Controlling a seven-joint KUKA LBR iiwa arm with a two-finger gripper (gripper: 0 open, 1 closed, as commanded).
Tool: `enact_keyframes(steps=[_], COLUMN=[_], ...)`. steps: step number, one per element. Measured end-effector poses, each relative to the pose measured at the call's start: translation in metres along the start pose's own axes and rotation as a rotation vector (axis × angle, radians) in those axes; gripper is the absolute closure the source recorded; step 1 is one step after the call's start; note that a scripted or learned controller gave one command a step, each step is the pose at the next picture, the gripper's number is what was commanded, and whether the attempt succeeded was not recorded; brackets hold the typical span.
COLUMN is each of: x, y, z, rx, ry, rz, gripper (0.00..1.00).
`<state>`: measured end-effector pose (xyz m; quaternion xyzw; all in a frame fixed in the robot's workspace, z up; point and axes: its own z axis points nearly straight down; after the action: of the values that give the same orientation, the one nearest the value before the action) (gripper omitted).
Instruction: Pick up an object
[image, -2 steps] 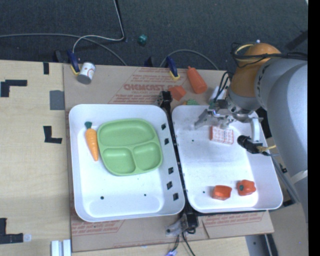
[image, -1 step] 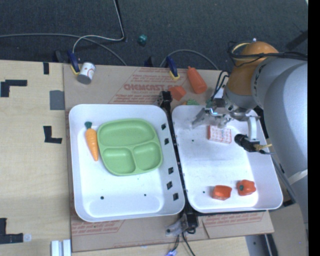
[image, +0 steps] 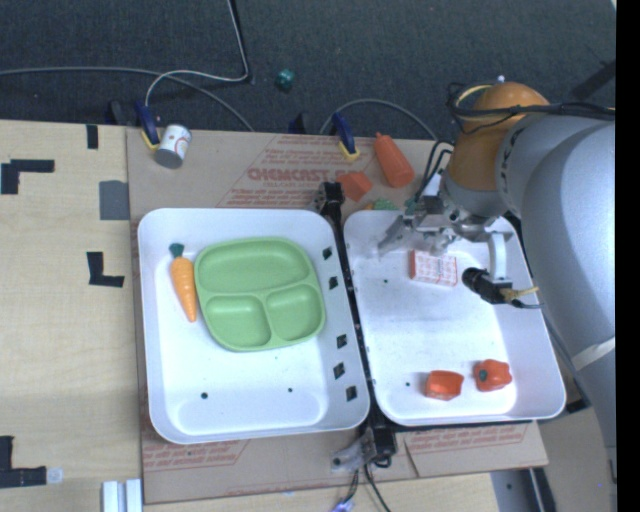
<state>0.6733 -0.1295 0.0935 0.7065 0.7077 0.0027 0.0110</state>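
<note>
My gripper (image: 420, 236) hangs over the far part of the right bin (image: 400, 340), open, with nothing between its fingers. Just below it, slightly to the right, a small pink-and-white box (image: 433, 267) lies on the bin floor. Near the front edge of the same bin sit an orange lump (image: 444, 384) and a red pepper-like toy (image: 492, 375). In the left bin (image: 250, 400), a green divided plate (image: 262, 292) rests with a toy carrot (image: 183, 285) beside it on its left.
Behind the bins on the cardboard lie an orange toy (image: 393, 160), a smaller orange piece (image: 355, 185) and a white can (image: 172, 143). Blue clamps (image: 347, 148) and cables run along the back edge. The arm's bulk (image: 570, 230) covers the right bin's right side.
</note>
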Motion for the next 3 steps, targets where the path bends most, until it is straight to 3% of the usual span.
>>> enact_keyframes(steps=[3], x=[0.0054], y=[-0.0007], z=[-0.0001], rx=[-0.001], ry=[0.0], rz=[0.0], gripper=[0.0])
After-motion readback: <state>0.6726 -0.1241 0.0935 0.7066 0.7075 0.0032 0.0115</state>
